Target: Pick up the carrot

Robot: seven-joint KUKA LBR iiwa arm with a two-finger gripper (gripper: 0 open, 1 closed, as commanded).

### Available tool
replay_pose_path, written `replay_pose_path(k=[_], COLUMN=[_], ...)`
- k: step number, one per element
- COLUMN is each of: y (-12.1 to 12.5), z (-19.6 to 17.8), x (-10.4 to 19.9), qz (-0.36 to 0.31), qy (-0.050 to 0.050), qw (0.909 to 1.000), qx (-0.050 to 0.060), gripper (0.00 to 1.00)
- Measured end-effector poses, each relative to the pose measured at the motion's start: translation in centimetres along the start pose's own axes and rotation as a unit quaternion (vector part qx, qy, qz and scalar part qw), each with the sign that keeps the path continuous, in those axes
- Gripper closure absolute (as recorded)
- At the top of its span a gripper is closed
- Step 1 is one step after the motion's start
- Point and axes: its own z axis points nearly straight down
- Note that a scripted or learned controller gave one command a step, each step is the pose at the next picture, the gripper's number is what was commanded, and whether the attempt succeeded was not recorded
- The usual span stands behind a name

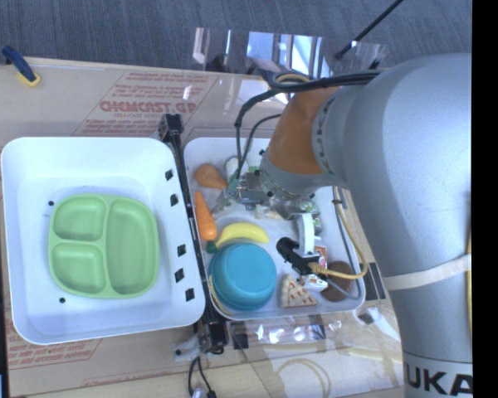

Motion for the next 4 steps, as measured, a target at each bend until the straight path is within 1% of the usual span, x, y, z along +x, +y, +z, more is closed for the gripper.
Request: replay_pose_path(k=[1,4], y=[-1.03,-1.03], z=[0.07,0.07], x=[0.04,0.05], qz=[0.055,0.055], qy=[0.001,0.001], qw=[0.9985,0.9985], qx=[0.002,0.002], gripper=[0.0,0.0])
